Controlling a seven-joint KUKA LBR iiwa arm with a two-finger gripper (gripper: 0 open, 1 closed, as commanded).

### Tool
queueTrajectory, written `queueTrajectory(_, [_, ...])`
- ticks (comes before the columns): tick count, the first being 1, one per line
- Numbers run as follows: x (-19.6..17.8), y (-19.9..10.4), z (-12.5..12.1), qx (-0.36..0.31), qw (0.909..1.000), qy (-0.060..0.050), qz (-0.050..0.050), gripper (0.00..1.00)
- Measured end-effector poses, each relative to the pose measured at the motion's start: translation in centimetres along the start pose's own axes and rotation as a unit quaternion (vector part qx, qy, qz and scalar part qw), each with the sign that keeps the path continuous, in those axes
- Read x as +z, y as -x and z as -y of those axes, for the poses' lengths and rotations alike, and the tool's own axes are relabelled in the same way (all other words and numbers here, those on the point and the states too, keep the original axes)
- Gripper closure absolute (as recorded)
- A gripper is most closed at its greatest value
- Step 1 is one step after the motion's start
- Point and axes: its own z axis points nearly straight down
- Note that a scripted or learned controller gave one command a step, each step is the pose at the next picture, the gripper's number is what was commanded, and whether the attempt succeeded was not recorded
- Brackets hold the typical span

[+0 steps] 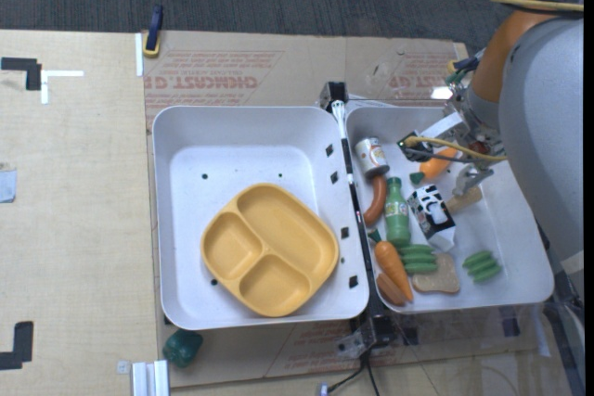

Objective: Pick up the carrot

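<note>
Flat brown cardboard sheet [223, 74] under white bins, far side: red printed lettering, upside down and mirrored, not legible. Small black-and-white printed box [432, 209], right bin: markings too small to read.

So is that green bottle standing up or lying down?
Lying down. The green bottle rests flat on the right bin's floor, cap pointing away from the camera, beside a sausage.

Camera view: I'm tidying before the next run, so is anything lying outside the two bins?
Yes. A dark green toy item lies on the bench outside the left bin, by its near left corner. The carrot lies inside the right bin.
</note>
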Motion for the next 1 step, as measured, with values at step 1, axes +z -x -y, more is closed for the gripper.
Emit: queueTrajectory(1, [-0.08,0.6,0.2,-0.003,0.9999,-0.006,0.012,1.0])
